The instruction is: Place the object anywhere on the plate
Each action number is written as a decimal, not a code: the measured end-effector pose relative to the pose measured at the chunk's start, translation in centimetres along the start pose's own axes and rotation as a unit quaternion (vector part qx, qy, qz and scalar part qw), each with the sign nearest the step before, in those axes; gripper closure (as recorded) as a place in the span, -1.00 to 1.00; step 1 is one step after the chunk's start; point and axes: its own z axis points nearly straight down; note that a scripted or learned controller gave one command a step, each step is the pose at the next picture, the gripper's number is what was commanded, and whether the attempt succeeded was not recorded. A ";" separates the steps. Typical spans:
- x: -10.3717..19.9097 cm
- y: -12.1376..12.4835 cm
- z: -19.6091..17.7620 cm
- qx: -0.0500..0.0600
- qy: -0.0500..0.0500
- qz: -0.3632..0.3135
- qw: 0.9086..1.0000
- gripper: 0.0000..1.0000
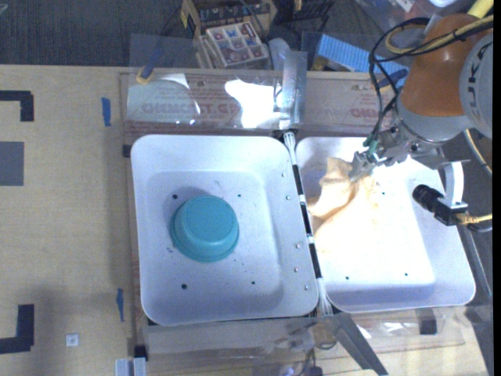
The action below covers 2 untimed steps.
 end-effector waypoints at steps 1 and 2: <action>0.0 0.1 -2.4 -0.001 0.000 -0.001 1.000 1.00; 3.5 2.6 -2.7 -0.002 0.000 -0.200 0.980 1.00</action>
